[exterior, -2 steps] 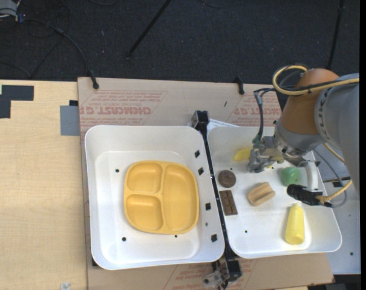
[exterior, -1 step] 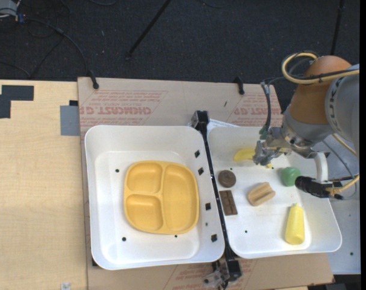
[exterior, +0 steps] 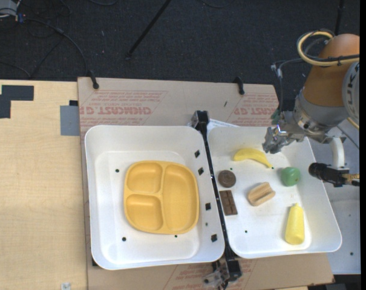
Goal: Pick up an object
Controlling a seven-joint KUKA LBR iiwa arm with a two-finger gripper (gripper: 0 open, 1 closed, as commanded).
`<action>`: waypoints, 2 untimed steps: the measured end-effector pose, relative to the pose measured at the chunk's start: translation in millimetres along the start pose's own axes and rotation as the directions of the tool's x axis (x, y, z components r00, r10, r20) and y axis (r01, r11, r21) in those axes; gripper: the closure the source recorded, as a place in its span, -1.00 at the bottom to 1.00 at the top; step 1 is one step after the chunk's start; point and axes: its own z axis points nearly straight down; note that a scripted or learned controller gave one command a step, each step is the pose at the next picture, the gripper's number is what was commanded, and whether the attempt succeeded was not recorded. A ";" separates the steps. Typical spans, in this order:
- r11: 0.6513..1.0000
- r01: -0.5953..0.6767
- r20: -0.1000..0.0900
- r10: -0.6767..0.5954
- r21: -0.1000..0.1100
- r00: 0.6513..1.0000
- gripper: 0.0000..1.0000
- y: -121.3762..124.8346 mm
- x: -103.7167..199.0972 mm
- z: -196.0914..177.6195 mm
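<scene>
The surface (exterior: 31,180) is pale wood with dark patches at its left, and a printed cardboard sheet (exterior: 146,104) lies under two white bins. Behind it, black cables trail across dark carpet (exterior: 170,29). The left bin (exterior: 104,144) carries a yellow divided plate (exterior: 161,197). The right bin (exterior: 319,234) holds a banana (exterior: 252,156), green ball (exterior: 290,176), brown disc (exterior: 227,178), chocolate bar (exterior: 229,202), bread piece (exterior: 261,194) and yellow bottle (exterior: 295,224). The tool (exterior: 273,141) hangs just right of the banana; I cannot tell its grip state.

Plate (exterior: 161,197) in left bin (exterior: 98,162); banana (exterior: 252,156) in right bin (exterior: 319,234).
</scene>
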 end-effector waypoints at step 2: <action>1.000 0.004 -0.003 -0.004 0.007 1.000 1.00 -18.3 57.1 -29.8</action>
